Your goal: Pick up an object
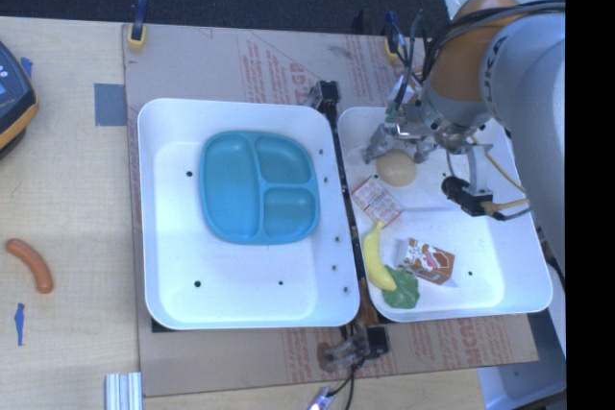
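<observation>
While a blue divided plate (259, 186) lay in the left bin (154, 206), the gripper (396, 152) hovered over a tan ball (395, 170) at the right bin's (509, 288) far end, its grasp impossible to tell.

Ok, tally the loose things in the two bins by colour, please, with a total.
Blue: 1, the tray in the left bin
Tan: 1, the ball below the gripper
Yellow: 1, the banana
Green: 1, the leafy piece
Red and white: 2, the wrapper and the carton
Total: 6, five of them in the right bin
</observation>
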Robot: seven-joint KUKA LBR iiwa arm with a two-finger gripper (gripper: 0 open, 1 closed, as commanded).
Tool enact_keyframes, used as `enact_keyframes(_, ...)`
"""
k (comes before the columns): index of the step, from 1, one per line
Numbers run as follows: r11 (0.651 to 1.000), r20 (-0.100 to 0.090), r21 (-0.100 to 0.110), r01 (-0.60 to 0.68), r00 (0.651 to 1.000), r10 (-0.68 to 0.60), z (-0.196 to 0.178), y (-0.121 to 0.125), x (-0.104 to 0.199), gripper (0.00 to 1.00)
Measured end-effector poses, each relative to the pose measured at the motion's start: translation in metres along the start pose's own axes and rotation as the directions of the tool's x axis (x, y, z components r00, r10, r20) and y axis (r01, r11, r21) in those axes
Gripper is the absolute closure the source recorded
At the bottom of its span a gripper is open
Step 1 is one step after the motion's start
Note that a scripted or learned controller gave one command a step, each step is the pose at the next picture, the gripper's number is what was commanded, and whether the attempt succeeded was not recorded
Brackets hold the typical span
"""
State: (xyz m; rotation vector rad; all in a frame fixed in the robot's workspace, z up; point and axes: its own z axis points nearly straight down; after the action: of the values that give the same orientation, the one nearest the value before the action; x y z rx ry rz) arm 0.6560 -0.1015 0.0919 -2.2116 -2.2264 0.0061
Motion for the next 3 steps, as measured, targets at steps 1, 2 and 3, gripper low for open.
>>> enact_keyframes(1,1.000,0.000,-0.004,-0.005,1.000,0.005,0.000,0.000,-0.023,0.00)
enact_keyframes(2,1.000,0.000,-0.001,-0.001,1.000,0.001,0.000,0.000,-0.007,0.00)
enact_keyframes(3,1.000,0.000,0.001,0.000,1.000,0.000,0.000,0.000,-0.001,0.00)
